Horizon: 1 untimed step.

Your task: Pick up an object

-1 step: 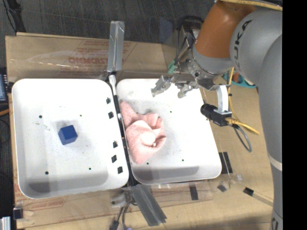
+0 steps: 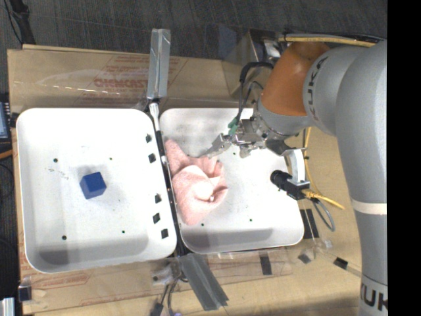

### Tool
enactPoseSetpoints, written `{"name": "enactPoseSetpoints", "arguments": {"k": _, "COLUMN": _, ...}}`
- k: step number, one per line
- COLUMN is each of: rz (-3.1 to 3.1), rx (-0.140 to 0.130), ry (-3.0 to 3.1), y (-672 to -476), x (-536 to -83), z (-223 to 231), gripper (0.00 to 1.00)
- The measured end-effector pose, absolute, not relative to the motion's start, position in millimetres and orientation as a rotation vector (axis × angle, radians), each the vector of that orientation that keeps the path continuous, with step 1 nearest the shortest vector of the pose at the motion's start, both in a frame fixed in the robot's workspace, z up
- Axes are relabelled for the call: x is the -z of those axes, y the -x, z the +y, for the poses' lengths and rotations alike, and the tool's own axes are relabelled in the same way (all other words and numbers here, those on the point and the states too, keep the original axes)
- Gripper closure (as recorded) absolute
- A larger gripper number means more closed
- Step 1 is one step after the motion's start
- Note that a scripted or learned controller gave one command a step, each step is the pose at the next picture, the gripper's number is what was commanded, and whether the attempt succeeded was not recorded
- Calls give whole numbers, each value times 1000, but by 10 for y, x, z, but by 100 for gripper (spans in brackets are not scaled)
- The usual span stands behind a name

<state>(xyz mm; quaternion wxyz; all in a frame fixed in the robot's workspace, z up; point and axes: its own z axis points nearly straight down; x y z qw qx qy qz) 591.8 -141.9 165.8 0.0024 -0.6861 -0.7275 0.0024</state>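
Because the pink cloth (image 2: 196, 184) lies bunched against the left wall of the right bin (image 2: 276, 226), just beside the divider between the two bins, it looks to me like the nearest thing worth going for. One fold of it stretches up toward my jaws (image 2: 227, 140), which hang low over the bin just above and right of the heap, close to that upper edge; whether they are spread or closed I cannot tell, and I see no cloth between them. Well apart, in the left bin (image 2: 39, 196), sits a small blue cube (image 2: 93, 184), alone near the middle. Both bins rest side by side on the counter (image 2: 79, 71).
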Motion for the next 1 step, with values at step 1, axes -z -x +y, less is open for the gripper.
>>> {"name": "enactPoseSetpoints", "arguments": {"k": 1, "rz": -2330, "rx": -2, "ry": 2105, "y": -5712, "x": -919, "z": -1565, "gripper": 0}}
